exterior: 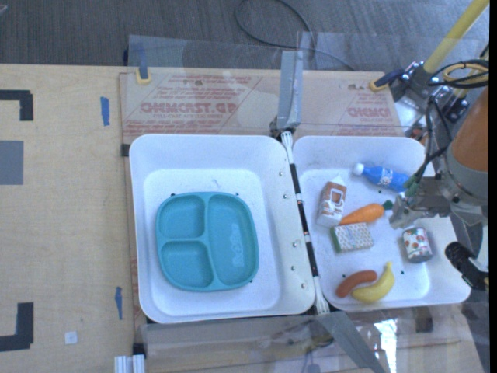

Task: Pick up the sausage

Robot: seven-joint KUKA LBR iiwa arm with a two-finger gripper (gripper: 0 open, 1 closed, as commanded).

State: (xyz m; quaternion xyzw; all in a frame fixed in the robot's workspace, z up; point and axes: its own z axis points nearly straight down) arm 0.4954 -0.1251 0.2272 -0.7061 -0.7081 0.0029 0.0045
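Low in the right bin [446,286], lower right of the frame: sausage [355,282], small, reddish-brown, touching the banana [376,284] along its right side. Probably light, stiff plastic, smooth and apt to slip; best pinched across the middle, from the side clear of the banana. Farther up: green sponge block [353,238], carrot [362,214], carton [332,201], bottle [383,176]. At right, gripper [404,209] above the bin, claw state impossible to tell.

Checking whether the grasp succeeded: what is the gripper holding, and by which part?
Nothing. The gripper hovers by the carrot; the sausage lies beside the banana.
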